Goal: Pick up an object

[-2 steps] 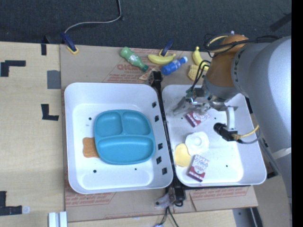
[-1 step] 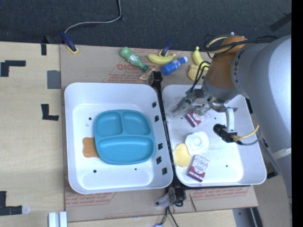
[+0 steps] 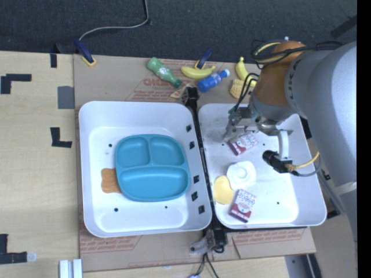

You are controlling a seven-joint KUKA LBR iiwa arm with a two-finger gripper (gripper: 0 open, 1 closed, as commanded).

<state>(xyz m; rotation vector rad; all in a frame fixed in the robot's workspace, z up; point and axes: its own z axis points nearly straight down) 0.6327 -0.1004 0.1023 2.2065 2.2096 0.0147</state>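
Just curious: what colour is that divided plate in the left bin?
Light blue, seen clearly in the camera view: the divided plate lies in the left bin.

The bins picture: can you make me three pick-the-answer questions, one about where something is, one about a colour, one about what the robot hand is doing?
1. Where is the blue plate?
A. left bin
B. right bin
C. outside the bins

2. What colour is the bottle behind the bins?
A. red
B. green
C. white

3. The gripper is
A. above the left bin
B. low over the right bin
C. outside both bins

Answers: 1 A, it lies in the left bin. 2 B, it looks green. 3 B, it hangs by a red packet in the right bin.
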